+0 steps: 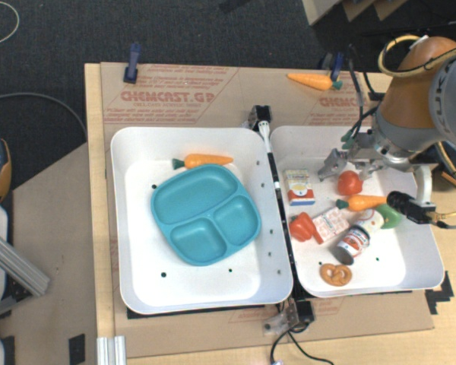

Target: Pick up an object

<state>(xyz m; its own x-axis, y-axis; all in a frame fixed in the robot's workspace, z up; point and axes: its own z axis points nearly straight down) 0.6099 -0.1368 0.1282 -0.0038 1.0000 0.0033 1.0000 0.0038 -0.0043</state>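
The two-finger gripper (pixel 352 166) hangs over the far part of the right white bin (pixel 418 276), its grey fingers (pixel 336 160) spread apart above a small red tomato-like toy (pixel 350 182), with nothing pinched between them. Just nearer lie an orange toy carrot (pixel 365 201), a small white milk carton (pixel 299 186), a red toy pepper (pixel 302 226), a dark can (pixel 353 243) and a brown pretzel (pixel 336 274) toward the near edge. The left white bin (pixel 137 280) holds a teal divided plastic plate (pixel 205 214) at its centre and another orange carrot (pixel 204 160) by its far edge.
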